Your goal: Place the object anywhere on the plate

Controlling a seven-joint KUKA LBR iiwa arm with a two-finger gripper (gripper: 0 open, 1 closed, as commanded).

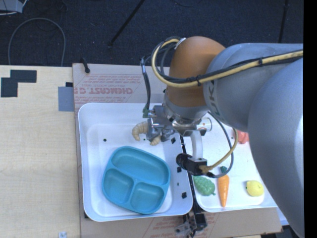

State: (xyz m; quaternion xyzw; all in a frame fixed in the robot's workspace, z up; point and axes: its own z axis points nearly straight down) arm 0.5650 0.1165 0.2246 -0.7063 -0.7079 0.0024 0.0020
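Below, your tool (159,128) sits low in the left bin (89,133) over a tan croissant-like object (141,129), just beyond the blue plate (135,179); its grip state cannot be told.

Carrot (223,189), green vegetable (204,186), lemon (254,188) in right bin (262,202).

Pale wood bench (34,152) with dark grey rectangular patches near its left edge, brown cardboard sheet (111,86) printed with red mirrored lettering, dark blue carpeted floor (99,14) beyond, black cables (37,33) looped across the floor, even overhead light
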